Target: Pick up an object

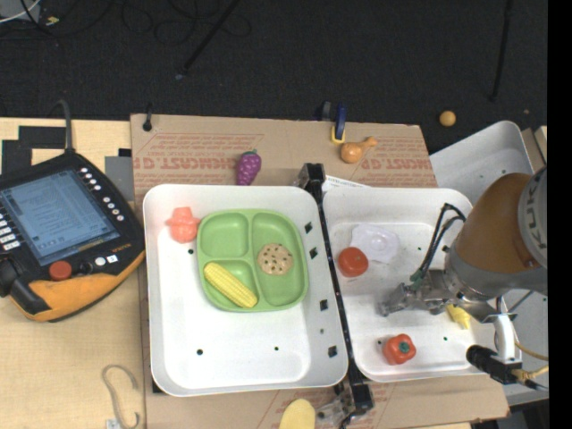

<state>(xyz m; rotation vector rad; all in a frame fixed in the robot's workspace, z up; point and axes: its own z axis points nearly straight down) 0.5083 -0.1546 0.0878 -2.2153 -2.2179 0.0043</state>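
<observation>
My gripper (390, 306) is low inside the right bin (420, 211), pointing left, with the grey arm and its orange band behind it at the right. A red tomato (352, 261) lies up and to the left of it, apart from it. A red pepper with a green stem (399, 349) sits below it near the bin's front wall. A clear plastic cup (376, 242) lies beside the tomato. A small yellow piece (458, 316) peeks out under the wrist. Nothing can be seen held in the gripper.
The left bin (179, 347) holds a green divided plate (227, 236) with a corn cob (231, 284) and a cookie (274, 258), plus a pink toy (181, 224). Purple grapes (248, 166), an orange pear (356, 149) and a lemon (298, 413) lie outside. A teach pendant (63, 231) rests at the left.
</observation>
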